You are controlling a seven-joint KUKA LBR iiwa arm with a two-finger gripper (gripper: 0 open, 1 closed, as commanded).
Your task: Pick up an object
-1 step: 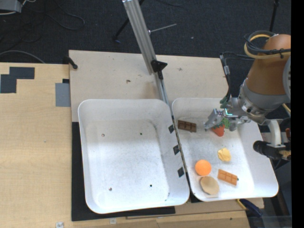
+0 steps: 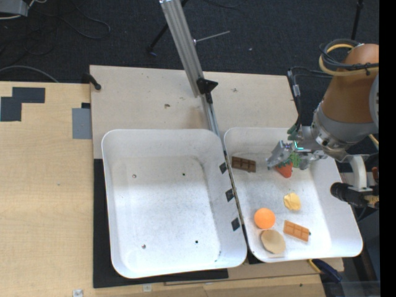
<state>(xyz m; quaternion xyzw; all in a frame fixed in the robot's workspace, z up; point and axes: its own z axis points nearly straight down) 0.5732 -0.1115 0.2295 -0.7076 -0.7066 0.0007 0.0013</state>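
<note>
In the right bin (image 2: 346,243), upper part: gripper (image 2: 286,158) down over a small red and green object (image 2: 287,167), looks like the grasp step. Fingers: can't tell if apart or together, too blurry, grip not confirmed. Next up, prob.: close firmly, lift straight, check the thing comes along. Orange ball (image 2: 265,218), brown bar (image 2: 243,164) etc. lying apart nearer the front.

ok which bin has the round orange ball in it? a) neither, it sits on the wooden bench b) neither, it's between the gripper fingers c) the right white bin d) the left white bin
c: the round orange ball lies on the floor of the right white bin, near the flat orange bar and the pale yellow piece, well apart from the gripper.
</note>
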